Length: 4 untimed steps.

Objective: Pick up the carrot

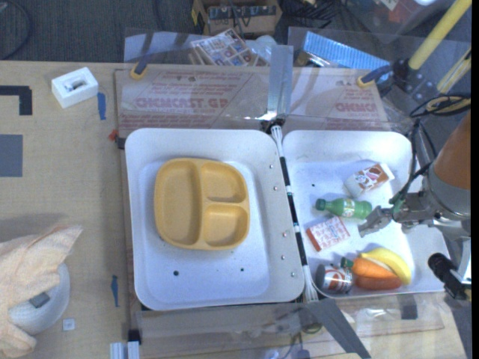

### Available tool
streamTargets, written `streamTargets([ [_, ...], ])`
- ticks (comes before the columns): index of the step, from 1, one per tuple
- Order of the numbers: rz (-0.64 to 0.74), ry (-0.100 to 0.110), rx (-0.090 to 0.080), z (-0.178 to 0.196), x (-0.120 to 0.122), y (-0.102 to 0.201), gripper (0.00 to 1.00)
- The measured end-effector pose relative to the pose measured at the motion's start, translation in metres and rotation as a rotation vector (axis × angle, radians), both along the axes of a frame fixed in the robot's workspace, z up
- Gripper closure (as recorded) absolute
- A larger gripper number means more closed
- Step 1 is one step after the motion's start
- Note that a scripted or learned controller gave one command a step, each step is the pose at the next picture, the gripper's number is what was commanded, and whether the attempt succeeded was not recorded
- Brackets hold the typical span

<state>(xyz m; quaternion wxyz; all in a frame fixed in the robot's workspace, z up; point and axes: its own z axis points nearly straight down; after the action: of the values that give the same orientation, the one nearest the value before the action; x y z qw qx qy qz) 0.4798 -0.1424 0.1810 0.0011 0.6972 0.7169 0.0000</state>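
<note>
The orange carrot (374, 269) lies near the front edge of the right bin (314, 152), its green end pointing left. A yellow banana (394, 261) rests against its far right side and a small can (334, 279) sits just to its left. My gripper (383, 219) hovers over the right half of that bin, a short way behind the carrot and apart from it. It is next to the green bottle (343, 207). Nothing is visibly held.
The right bin also holds a red and white packet (328, 232) and a white and orange carton (369, 178). A yellow divided tray (200, 202) sits in the left bin (142, 245). A cloth (34, 264) lies on the bench at left.
</note>
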Motion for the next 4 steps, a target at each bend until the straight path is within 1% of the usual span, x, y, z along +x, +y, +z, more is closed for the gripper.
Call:
streamTargets([
  [1,-0.006,-0.007,0.0,-0.093,0.002,-0.006,0.0],
  [2,0.191,0.0,0.0,0.04,0.0,-0.004,0.0],
  [3,0.317,0.001,0.001,-0.076,0.0,-0.01,0.0],
  [4,-0.222,-0.003,0.002,-0.094,0.001,-0.028,0.0],
])
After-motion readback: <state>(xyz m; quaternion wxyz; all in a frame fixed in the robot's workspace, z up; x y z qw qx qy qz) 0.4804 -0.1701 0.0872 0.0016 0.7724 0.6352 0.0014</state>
